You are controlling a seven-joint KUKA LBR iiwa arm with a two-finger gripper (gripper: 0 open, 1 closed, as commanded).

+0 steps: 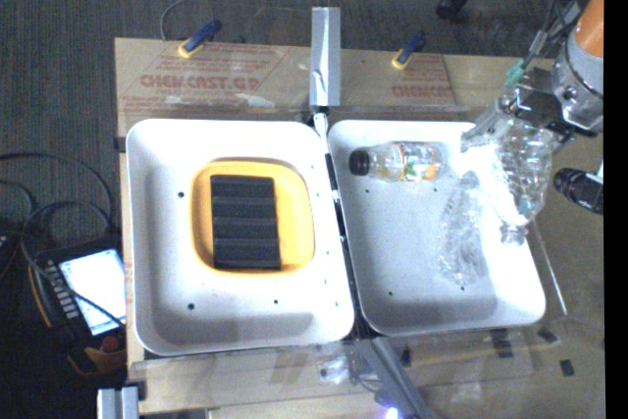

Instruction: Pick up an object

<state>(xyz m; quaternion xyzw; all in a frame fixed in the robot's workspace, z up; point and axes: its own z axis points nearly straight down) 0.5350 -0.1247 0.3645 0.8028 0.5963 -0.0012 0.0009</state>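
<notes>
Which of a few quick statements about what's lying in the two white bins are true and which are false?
1. The yellow tray with black ridged insert lies in the left bin. True.
2. The plastic bottle stands upright. False: it lies on its side in the right bin.
3. The bottle's cap is black. True.
4. The clear crumpled plastic lies in the left bin. False: it is in the right bin.
5. The gripper hangs over the left bin. False: it is near the right bin's far right corner.
</notes>
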